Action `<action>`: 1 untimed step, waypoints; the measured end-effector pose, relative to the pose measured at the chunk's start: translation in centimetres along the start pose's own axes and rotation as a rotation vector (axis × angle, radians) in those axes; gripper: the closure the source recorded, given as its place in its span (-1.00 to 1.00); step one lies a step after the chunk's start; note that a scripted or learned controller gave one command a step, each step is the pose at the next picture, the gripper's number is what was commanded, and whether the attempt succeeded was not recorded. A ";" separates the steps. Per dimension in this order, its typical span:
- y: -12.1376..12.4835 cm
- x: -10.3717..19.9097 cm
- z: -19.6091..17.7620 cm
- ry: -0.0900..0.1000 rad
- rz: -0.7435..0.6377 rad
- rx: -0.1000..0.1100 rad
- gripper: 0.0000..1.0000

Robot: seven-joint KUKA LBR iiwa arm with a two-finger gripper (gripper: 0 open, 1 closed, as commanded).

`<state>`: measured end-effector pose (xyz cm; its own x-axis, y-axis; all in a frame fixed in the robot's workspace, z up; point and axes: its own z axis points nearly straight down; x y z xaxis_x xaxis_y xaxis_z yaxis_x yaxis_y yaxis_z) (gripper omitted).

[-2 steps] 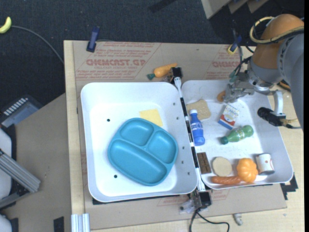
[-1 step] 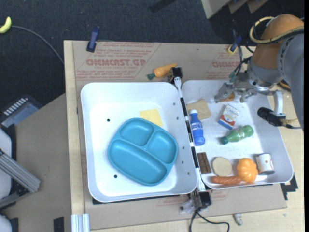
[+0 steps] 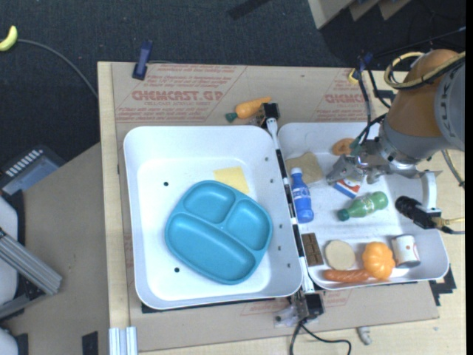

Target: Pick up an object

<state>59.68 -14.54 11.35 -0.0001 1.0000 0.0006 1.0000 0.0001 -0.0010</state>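
My gripper (image 3: 353,170) hangs low over the upper middle of the right-hand shallow white bin (image 3: 436,261), and whether it is parted or closed I cannot tell from this slant. The nearest candidate is the small flat red, white and blue packet (image 3: 345,188), which lies just below and slightly left of my tip, close enough that I cannot tell if I touch it. The green plastic bottle (image 3: 364,205) lies just beyond it toward the lower right, its long axis running from lower left up to the right, cap end to the left. The blue and white tube (image 3: 300,195) lies well to my left along the bin wall, its length running top to bottom. I judge the packet the likeliest target: a short descent, though it sits flat on the smooth bin floor and may be hard to get under. The room is tight, with a tan cardboard piece (image 3: 310,167) to my left and an orange item (image 3: 342,146) just above. Farther down the bin sit a round beige disc (image 3: 341,254), an orange toy pumpkin (image 3: 378,259) and a small white cup (image 3: 406,249), well apart from me.
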 end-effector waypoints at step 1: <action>6.4 -1.0 2.9 -0.002 -0.001 -0.002 -1.00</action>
<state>66.11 -15.53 8.46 -0.0010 1.0000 -0.0009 1.0000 0.0010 0.0011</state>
